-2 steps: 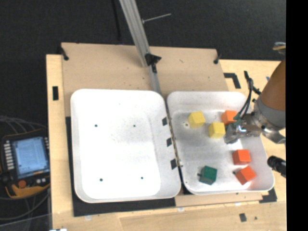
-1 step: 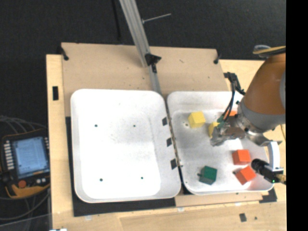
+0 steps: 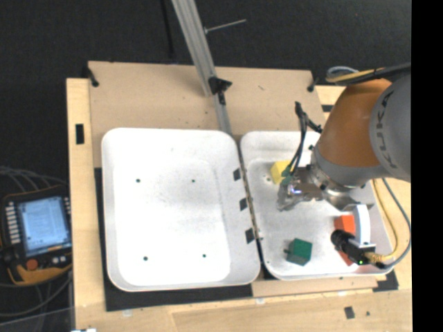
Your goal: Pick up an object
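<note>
Left bin (image 3: 173, 206) open floor, right bin (image 3: 277, 275) crowded: yellow block (image 3: 279, 171), green block (image 3: 299, 251), arm overhead

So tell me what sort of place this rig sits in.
Most likely a robotics lab test cell. Two shallow white bins sit on a plywood bench, a grey and orange industrial arm reaches over the right one, and a teach pendant lies beside the bench.

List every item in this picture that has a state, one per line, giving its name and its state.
Pincer: low in the right bin, fingers unclear.
Yellow block: lying in the right bin, beside the pincer.
Green block: resting free on the right bin's floor.
Handheld screen: lit.
Left bin: sitting flat on the bench.
</note>
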Controlling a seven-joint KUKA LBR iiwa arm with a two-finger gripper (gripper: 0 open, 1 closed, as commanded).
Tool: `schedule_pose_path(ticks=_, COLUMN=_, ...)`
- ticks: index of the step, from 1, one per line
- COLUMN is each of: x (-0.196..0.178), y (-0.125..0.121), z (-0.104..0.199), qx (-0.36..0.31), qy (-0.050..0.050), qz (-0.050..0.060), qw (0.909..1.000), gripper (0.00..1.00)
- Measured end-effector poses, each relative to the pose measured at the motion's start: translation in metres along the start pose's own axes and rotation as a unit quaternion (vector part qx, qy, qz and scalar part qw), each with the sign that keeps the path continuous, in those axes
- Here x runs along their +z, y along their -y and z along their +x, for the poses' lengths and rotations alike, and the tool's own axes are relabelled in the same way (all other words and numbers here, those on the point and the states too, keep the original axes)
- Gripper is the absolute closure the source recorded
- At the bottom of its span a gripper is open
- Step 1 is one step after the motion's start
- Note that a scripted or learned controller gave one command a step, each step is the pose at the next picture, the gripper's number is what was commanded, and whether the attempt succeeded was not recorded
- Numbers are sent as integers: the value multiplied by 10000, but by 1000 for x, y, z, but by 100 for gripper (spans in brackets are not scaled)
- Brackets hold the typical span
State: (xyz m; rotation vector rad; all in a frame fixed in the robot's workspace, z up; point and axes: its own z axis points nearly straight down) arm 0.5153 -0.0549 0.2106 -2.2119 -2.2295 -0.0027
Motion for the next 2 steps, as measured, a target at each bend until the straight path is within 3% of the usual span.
schedule_pose_path(ticks=2, x=-23, y=4, z=117, qx=-9, qy=-4, qz=-11, qw=10000, gripper=100)
